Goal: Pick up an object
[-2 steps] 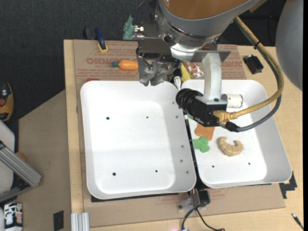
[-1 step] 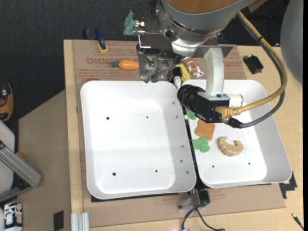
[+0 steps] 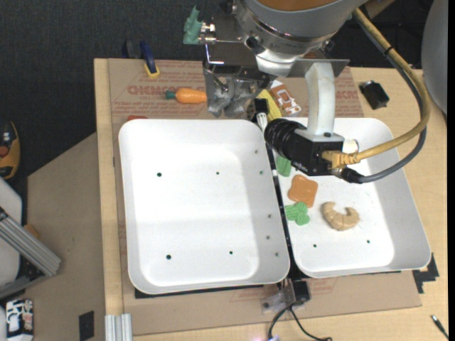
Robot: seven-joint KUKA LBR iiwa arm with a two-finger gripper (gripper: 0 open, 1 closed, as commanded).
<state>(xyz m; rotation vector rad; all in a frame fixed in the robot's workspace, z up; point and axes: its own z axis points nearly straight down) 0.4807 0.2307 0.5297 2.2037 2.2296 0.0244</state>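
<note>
- Nearest the camera, in the right-hand white plastic bin (image 3: 384, 254), lies a tan curved bread-shaped toy (image 3: 340, 216). Its long side runs across the bin, with one end pointing at the left bin.
- Just behind it sit a small green bumpy toy (image 3: 297, 213) and a flat orange block (image 3: 303, 188).
- Farthest back, my pincer (image 3: 226, 96) hangs by the bins' far rim. The toys lie nearer the camera and to the view's right of it. I cannot tell if it is open or closed.
</note>
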